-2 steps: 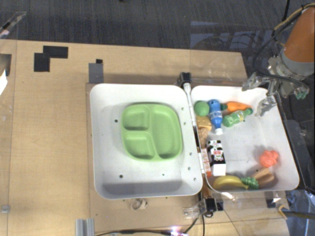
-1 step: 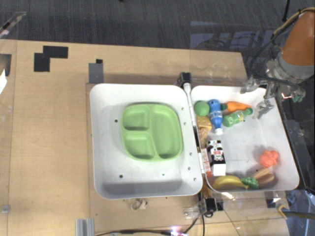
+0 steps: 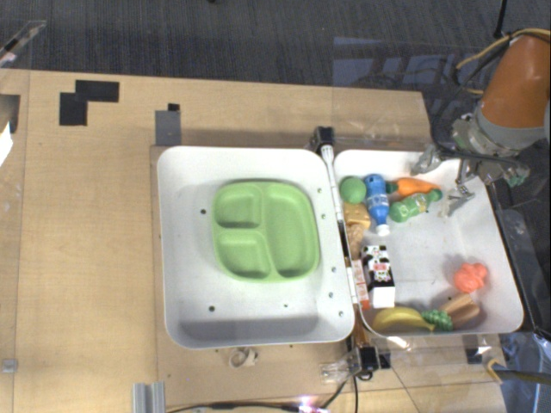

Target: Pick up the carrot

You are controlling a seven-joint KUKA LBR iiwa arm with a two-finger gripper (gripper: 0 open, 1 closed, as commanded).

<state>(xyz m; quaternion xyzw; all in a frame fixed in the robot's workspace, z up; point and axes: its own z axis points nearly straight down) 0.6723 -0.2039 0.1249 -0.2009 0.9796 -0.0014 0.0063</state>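
The gripper [image 3: 456, 179] hangs over the right bin's [image 3: 499, 256] far end, fingers apart with nothing between them. The carrot [image 3: 415, 186] lies just to its left, touching a green bottle [image 3: 411, 206]. Probably a light, stiff, smooth plastic toy; grip across its middle. The left bin [image 3: 181, 256] holds a green tray [image 3: 263, 231].

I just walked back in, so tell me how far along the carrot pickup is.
Nothing looks done yet: the carrot lies in the right bin, near its far edge beside the green bottle. In hand: the pincer hangs just right of the carrot, with nothing seen between its fingers. Left: close on the carrot and lift it out.
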